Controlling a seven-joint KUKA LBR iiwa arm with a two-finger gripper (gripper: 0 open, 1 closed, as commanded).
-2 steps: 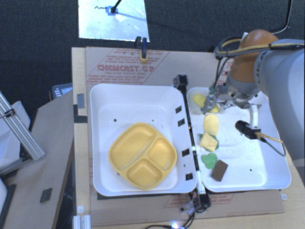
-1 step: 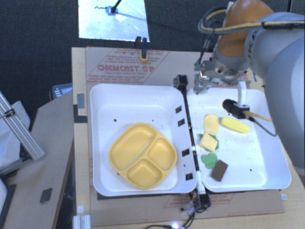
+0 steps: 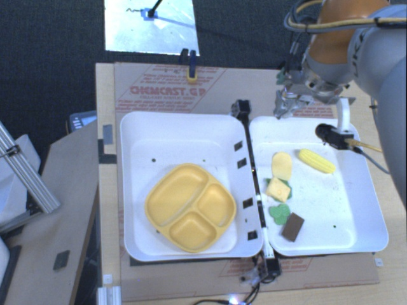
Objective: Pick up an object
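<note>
The gripper (image 3: 284, 108) hangs over the right bin's (image 3: 362, 234) far rim, beyond the corn cob (image 3: 316, 161); I cannot tell its state.

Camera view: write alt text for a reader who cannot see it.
A grey robot arm's gripper hangs above the far edge of the right bin, which holds a corn cob, yellow pieces, a green piece and a brown block. The left bin holds a yellow divided tray.

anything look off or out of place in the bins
Nothing stands out. The yellow divided plate lies flat in the left bin; the corn cob, yellow pieces, green piece and brown block lie loose inside the right bin.
</note>
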